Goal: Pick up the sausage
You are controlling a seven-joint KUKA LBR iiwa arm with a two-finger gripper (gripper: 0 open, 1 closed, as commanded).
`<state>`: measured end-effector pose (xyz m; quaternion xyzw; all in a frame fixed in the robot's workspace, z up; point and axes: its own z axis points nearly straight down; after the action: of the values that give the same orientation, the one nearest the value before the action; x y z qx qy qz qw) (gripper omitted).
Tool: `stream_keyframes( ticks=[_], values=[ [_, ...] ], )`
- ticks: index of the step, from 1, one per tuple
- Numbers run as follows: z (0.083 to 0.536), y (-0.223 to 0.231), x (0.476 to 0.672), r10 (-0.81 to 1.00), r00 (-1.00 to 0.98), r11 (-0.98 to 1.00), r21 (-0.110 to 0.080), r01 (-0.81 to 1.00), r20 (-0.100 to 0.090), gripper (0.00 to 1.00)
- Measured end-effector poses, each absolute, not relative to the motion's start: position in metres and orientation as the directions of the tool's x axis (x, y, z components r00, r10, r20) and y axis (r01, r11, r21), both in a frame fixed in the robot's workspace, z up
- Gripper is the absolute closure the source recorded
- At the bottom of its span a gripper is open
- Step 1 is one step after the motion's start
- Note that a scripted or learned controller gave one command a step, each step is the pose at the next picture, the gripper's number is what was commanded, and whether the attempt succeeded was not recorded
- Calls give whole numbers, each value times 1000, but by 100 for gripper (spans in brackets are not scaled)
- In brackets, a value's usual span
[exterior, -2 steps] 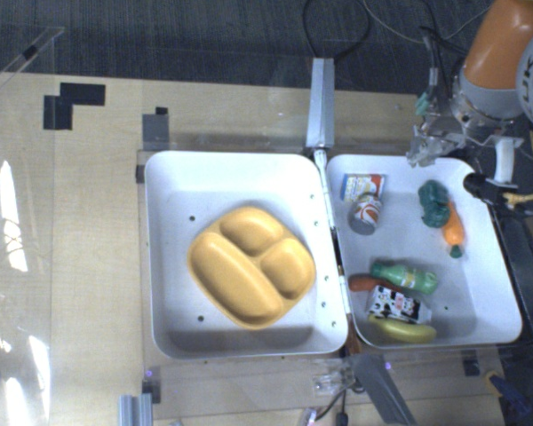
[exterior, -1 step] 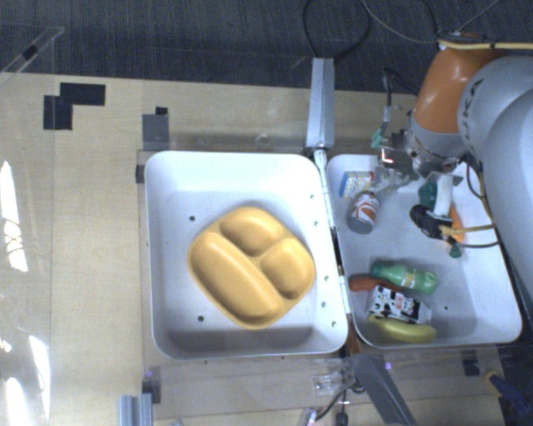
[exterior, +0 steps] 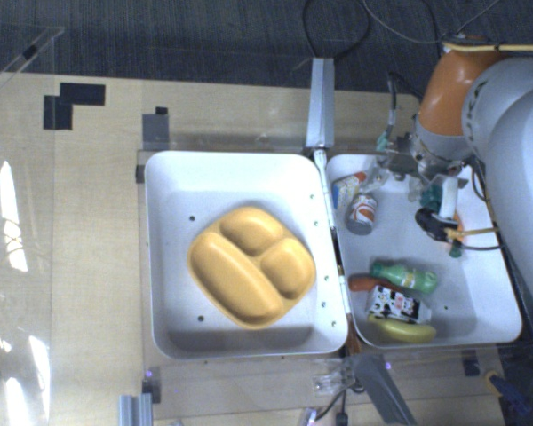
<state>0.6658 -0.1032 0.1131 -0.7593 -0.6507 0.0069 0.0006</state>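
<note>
**Sausage lies below-left of the gripper, half hidden**

The gripper (exterior: 407, 169) hangs over the right bin's (exterior: 493, 313) far end; whether it is open cannot be told, and nothing shows in its grasp. The sausage (exterior: 361, 282) sits nearer the camera and to the left, by the bin's left wall, its reddish end poking from under the green bottle (exterior: 405, 278). Its long axis seems to run left-right.

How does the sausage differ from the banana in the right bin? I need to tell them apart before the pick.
The sausage is reddish-brown; the banana is yellow. The sausage lies at the bin's left wall, partly hidden under the green bottle; the banana lies nearer the front edge, below the patterned box. The sausage shows just a short end; the banana shows most of its curved length. Both lie flat in the right bin.
</note>
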Motion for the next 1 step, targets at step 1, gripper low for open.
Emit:
stream_keyframes(
  ticks=[1],
  values=[
    [86,-98,624,984,180,-180,7,984,0,0]
  ],
)
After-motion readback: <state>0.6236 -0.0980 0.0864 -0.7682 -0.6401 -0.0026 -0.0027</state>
